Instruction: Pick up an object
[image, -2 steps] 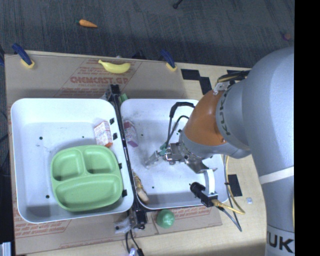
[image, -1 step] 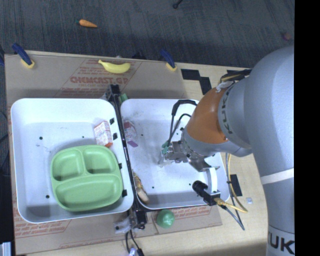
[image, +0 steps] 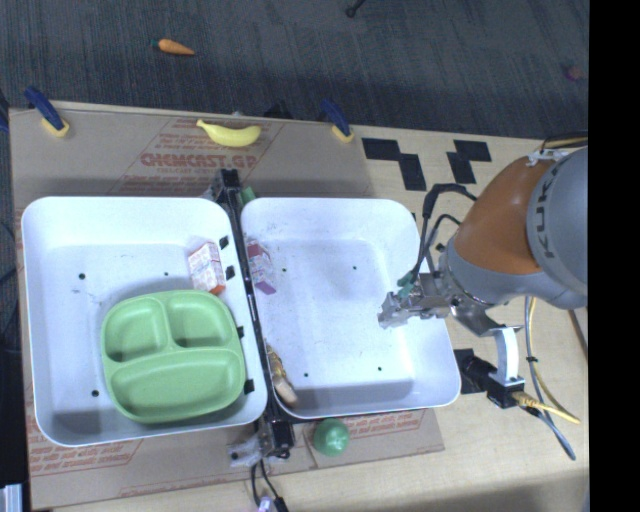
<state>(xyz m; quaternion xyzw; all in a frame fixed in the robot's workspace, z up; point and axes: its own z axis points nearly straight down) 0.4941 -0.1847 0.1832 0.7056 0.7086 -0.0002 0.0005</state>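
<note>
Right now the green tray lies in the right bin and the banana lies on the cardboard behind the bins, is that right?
Not quite. The camera view shows the green tray in the left bin, not the right bin. The banana does lie on the cardboard behind the bins.

The premises present as a robotics laboratory or test cell, not a home or shop. An industrial arm (image: 520, 240), grey with an orange band, reaches over a bench (image: 480, 470) with loose cables (image: 545, 405) trailing beside it. Two shallow white bins (image: 330, 215) sit on printed cardboard sheeting (image: 160, 150) held by blue clamps (image: 45, 112). Black square markers (image: 425, 160) are fixed to the bench top. Toy items lie about: a plastic banana (image: 230, 131), a green ball (image: 331, 436), a green divided tray (image: 175, 352). Dark carpet (image: 300, 50) lies beyond.
</note>
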